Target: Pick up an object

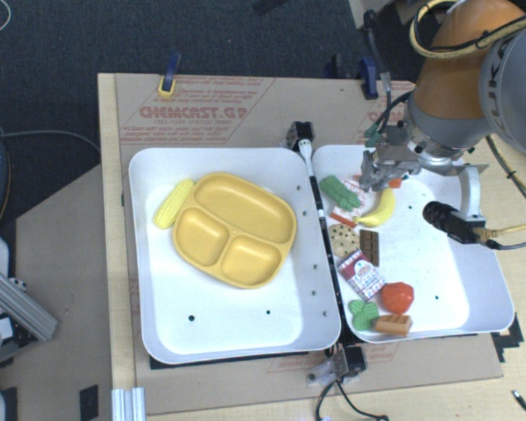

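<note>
Nearest, just below the banana (pixel 379 210): cracker (pixel 340 235), chocolate (pixel 368 246), carton (pixel 362 277), then tomato (pixel 398 296) and carrot (pixel 392 324) at the right bin's (pixel 473 305) front. Best pick: the banana, with bare floor to its right. Just above it, gripper (pixel 381 172); fingers' spread not discernible. Advice: descend straight, straddle the curve, avoid the green toy (pixel 340 191) left of it.

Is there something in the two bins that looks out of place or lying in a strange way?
One thing stands out a little: the yellow corn cob lies in the left bin against the yellow divided tray's outer rim, not in a compartment. The other toy foods are heaped along the right bin's left side. Nothing looks spilled or broken.
</note>
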Robot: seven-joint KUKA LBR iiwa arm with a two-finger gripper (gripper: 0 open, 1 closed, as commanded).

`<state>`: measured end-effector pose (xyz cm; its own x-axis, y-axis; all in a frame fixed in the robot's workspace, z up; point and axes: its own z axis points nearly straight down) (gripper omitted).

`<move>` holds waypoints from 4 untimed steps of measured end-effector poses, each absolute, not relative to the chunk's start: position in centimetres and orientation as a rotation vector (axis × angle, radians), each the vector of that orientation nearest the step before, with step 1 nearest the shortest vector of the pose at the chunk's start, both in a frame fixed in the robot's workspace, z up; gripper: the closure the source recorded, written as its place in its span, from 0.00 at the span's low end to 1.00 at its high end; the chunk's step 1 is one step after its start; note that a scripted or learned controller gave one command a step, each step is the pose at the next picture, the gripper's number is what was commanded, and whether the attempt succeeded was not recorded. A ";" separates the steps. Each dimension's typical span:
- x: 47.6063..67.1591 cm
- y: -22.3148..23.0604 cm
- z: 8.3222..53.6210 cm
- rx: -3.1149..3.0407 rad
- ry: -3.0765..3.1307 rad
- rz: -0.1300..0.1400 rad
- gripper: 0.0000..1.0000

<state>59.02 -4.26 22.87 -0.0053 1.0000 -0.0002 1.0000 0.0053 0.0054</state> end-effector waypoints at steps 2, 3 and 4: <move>65.7 1.1 21.5 2.216 2.221 0.004 1.00; 64.7 1.4 22.8 2.220 2.222 0.001 1.00; 65.3 1.4 23.3 2.217 2.221 0.003 1.00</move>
<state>65.32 1.44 23.34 -0.0016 1.0000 -0.0013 1.0000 0.0016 0.0038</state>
